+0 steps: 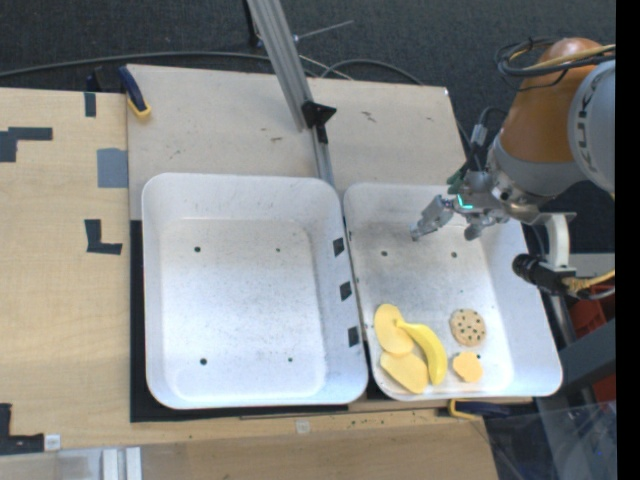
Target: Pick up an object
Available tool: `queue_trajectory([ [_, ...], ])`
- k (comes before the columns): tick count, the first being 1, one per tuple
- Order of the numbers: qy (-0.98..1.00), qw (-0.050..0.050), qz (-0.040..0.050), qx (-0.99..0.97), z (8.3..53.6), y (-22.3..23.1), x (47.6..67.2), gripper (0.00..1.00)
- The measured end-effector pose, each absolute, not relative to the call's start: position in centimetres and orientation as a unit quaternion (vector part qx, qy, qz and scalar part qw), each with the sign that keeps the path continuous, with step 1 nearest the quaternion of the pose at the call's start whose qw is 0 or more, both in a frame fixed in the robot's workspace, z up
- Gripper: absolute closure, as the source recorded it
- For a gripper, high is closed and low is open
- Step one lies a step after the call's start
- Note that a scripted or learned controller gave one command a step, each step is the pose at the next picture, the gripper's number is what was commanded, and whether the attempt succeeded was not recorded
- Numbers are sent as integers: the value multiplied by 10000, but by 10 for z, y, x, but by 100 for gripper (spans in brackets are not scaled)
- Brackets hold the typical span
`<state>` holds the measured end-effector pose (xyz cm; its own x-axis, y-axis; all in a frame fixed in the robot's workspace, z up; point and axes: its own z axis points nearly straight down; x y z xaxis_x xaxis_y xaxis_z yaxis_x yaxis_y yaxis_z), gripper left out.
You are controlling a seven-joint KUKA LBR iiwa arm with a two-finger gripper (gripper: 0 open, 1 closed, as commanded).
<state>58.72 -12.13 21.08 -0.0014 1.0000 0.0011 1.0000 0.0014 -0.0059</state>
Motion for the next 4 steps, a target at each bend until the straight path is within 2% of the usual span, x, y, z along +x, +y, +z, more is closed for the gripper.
queue_trajectory([
  [1, -7081, 5, 4, -7061, 213, -121, 588, 0],
  [3, -7077, 22, 23, -7065, 121, -108, 585, 0],
  [4, -7079, 0, 11, -7063, 88, -108, 584, 0],
])
